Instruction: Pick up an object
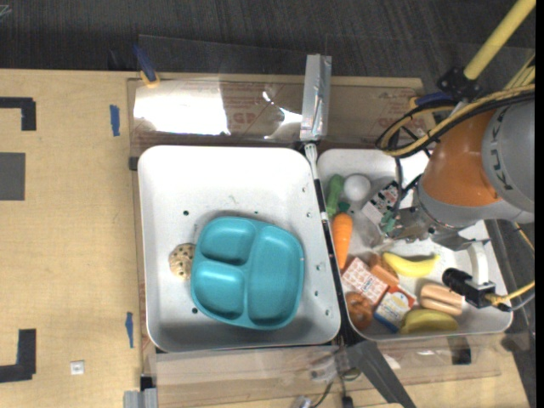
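Observation:
The right bin (367, 161) holds several toy foods: an orange carrot (341, 238), a green vegetable (334, 192), a white ball (355, 187), a yellow banana (411, 264), a hot dog (440, 298), a red and white carton (364, 279), a small blue and white box (392, 307) and a second yellow piece (429, 320). My gripper (398, 222) hangs low over the middle of this bin, just above the banana and right of the carrot. The grey and orange wrist (459, 177) covers the bin's right part.
The left bin (170, 177) carries a teal divided plate (247, 270) with a cookie (181, 260) at its left edge. A metal divider (315, 96) stands behind the bins. Cables (425, 117) and a yellow pole (506, 28) sit at the upper right.

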Robot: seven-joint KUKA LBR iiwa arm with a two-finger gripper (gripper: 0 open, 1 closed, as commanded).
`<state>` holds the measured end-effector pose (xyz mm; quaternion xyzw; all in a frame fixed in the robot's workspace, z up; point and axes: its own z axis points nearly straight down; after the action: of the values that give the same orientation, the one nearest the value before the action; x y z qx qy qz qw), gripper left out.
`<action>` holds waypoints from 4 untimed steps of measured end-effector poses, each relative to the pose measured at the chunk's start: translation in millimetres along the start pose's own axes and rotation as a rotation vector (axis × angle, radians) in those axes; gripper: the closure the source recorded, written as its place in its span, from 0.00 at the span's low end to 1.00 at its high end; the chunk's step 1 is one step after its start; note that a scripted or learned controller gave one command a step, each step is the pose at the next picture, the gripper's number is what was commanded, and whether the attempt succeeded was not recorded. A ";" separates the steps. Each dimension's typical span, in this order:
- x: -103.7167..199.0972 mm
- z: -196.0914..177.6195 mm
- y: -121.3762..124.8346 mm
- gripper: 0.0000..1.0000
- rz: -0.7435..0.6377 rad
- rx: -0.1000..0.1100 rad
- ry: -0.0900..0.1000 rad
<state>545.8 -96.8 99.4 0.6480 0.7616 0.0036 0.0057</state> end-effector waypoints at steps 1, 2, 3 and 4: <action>-24.9 11.1 -1.6 1.00 0.111 0.006 0.004; -25.9 12.1 -2.2 0.00 0.112 0.006 0.002; 5.6 -88.2 24.7 0.00 0.297 0.006 0.002; 3.1 11.5 -9.9 0.00 0.093 0.008 0.003</action>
<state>535.8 -95.4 87.7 0.6829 0.7305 0.0016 0.0018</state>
